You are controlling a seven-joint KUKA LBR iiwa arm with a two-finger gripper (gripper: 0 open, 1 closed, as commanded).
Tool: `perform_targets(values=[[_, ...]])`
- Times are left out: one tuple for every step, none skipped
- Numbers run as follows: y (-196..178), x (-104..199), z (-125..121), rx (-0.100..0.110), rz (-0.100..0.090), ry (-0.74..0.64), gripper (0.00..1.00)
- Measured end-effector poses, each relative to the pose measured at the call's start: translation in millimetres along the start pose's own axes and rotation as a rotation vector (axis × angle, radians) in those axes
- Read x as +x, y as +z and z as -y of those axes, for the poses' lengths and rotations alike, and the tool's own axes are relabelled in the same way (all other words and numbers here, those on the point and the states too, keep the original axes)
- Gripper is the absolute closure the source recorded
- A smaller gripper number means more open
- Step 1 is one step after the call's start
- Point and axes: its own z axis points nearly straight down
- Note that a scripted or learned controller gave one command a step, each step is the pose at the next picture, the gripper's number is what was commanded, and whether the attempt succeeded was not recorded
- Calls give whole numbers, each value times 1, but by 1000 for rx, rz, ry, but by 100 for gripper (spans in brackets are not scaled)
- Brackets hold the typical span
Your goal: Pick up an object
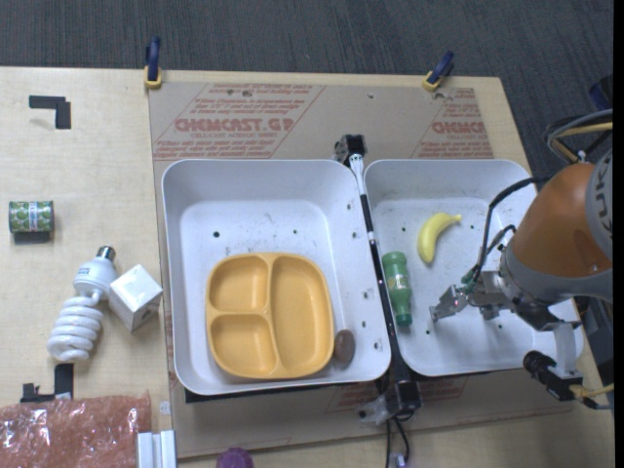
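The tool (450,305) hangs low in the right bin (507,178), fingers spread and holding nothing; a green bottle (396,287) lies just beside it. A banana (435,235) lies near.

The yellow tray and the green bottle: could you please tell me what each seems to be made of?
Tray: probably moulded plastic, matte; uniform yellow colour, rounded dividers, soft sheen. Bottle: likely translucent green plastic or glass; its body glints, with a paler label band, too small to settle.
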Motion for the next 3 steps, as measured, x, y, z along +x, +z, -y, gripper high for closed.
perform_targets(values=[[-1,29,-88,-3,3,-1,0],[-10,29,-88,-2,3,-3,100],[-23,-66,-40,-1,1,-2,100]])
